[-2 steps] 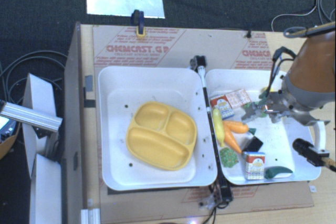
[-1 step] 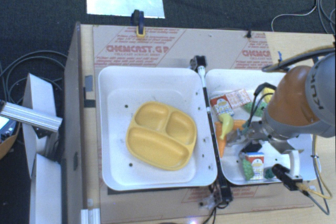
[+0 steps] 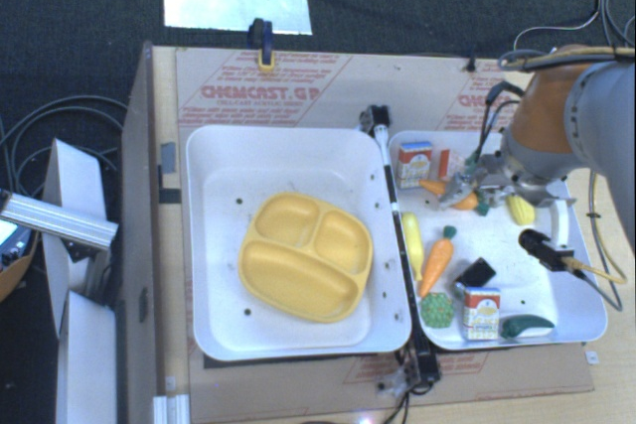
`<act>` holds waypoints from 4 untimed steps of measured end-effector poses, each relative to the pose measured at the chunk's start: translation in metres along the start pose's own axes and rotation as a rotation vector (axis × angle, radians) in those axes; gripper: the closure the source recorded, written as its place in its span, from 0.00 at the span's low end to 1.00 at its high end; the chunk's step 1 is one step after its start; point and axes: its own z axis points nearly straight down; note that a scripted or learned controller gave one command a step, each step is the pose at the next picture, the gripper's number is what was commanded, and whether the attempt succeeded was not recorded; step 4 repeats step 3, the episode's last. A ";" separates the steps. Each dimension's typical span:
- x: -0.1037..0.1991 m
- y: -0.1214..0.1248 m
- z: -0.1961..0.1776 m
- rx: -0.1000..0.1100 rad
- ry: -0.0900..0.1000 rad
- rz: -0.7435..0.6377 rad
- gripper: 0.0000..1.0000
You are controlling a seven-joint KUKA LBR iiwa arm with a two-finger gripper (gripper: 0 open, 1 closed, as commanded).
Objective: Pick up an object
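right bin (image 3: 586,318), near edge: milk carton (image 3: 481,311), broccoli (image 3: 436,310), green-white toy (image 3: 527,324) | middle: carrot (image 3: 436,258), banana (image 3: 412,243), black block (image 3: 477,273) | left bin (image 3: 214,243): yellow divided plate (image 3: 306,255) | far right: gripper (image 3: 467,189) low over small orange piece (image 3: 463,204), finger opening cannot be told, corn (image 3: 521,208) just right, second carton (image 3: 414,161) far-left
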 end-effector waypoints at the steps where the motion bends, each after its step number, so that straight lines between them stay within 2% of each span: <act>1: 0.043 0.052 0.001 0.036 -0.009 -0.006 0.00; 2: 0.041 0.051 -0.009 0.032 -0.004 0.001 1.00; 3: 0.143 -0.043 -0.105 0.008 0.007 -0.002 1.00; 4: 0.143 -0.043 -0.105 0.008 0.007 -0.002 1.00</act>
